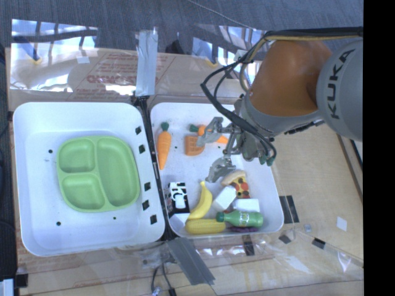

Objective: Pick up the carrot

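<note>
Grey arm [296, 85] overhangs orange, green-topped carrot [163, 147] lying free.

The worktop [321, 184] is pale wood with a faint grain, best seen bare along its right side, where small dark tape marks [288, 208] dot it. Toward the far edge it carries a flattened sheet of brown cardboard [105, 73] with faded red print, crossed by a strip of grey tape [145, 60] and flanked by shiny, reflective patches [37, 42] that catch bright light. Beyond the far edge lies a dark blue-grey carpeted floor [92, 2], while clear plastic film [265, 251] wrinkles along the near edge.
</note>
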`<move>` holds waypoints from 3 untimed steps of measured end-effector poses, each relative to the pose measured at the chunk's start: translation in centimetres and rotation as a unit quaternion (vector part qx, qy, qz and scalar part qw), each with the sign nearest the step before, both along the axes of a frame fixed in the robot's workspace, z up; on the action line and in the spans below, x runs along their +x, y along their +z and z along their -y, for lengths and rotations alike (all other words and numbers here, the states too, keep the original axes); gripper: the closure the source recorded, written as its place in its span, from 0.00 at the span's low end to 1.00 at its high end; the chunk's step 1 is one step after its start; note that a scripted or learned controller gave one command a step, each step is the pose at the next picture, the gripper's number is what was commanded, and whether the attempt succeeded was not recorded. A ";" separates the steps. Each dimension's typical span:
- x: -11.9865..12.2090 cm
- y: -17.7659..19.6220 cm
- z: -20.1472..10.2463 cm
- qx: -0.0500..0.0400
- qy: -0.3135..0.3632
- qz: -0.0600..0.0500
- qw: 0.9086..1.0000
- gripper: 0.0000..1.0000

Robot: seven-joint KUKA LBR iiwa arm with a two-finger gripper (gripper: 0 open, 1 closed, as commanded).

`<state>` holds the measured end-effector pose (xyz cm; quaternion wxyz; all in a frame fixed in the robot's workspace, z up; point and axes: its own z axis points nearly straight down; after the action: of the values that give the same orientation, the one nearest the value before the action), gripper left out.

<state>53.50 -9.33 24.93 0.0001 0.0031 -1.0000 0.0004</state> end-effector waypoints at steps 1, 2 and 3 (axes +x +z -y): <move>5.8 -2.1 5.3 0.000 -0.131 0.001 0.991 0.00; 8.9 -6.8 9.1 0.000 -0.202 0.000 0.979 0.00; 11.1 -15.9 11.4 0.000 -0.343 -0.001 0.939 0.00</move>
<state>64.62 -20.70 9.03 0.0016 -0.3400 -0.9404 0.0004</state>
